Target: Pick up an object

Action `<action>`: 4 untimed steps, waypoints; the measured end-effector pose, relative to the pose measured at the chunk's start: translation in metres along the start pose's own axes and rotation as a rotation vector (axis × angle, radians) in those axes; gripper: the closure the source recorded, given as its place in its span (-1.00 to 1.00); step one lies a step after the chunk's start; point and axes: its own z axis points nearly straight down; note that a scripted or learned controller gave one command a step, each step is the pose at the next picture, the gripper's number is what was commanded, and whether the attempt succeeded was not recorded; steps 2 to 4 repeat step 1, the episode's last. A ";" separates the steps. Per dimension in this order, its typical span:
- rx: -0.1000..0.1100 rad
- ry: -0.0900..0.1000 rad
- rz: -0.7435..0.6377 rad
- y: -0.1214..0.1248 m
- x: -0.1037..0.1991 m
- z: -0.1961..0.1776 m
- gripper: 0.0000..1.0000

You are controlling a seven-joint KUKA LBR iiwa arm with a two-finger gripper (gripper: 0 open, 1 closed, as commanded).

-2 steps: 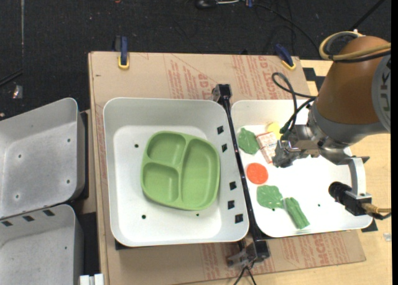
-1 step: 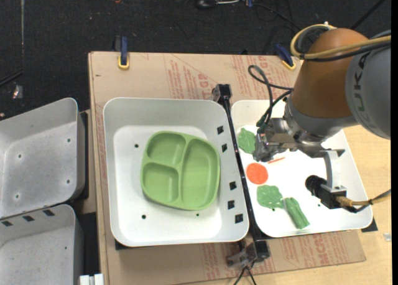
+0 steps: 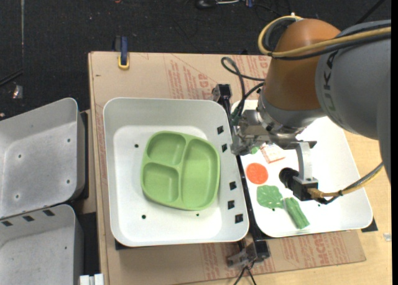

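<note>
- Left bin (image 3: 118, 153) is holding a green three-section plate (image 3: 181, 170), lying flat mid-bin.
- Cardboard sheet (image 3: 180, 69) under both bins is showing red print, unreadable.
- Gripper (image 3: 247, 142) is hanging over the right bin's (image 3: 342, 147) left edge; grip state: can't tell.
- Orange disc (image 3: 257, 172), green leafy piece (image 3: 269, 196) and green stick (image 3: 296, 212) are lying just below it.
- Arm (image 3: 348, 84) is showing partial "KUKA" lettering.

The grey arm (image 3: 364, 94) is wearing a rounded orange band (image 3: 298, 84), dark lettering (image 3: 328, 83) on its shell, and a yellowish cable (image 3: 311, 48) crossing it.
</note>
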 end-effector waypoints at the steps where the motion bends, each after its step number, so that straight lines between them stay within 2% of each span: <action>1: 0.002 0.000 0.000 0.019 0.055 0.018 1.00; 4: 0.002 0.000 0.000 0.019 0.055 0.018 1.00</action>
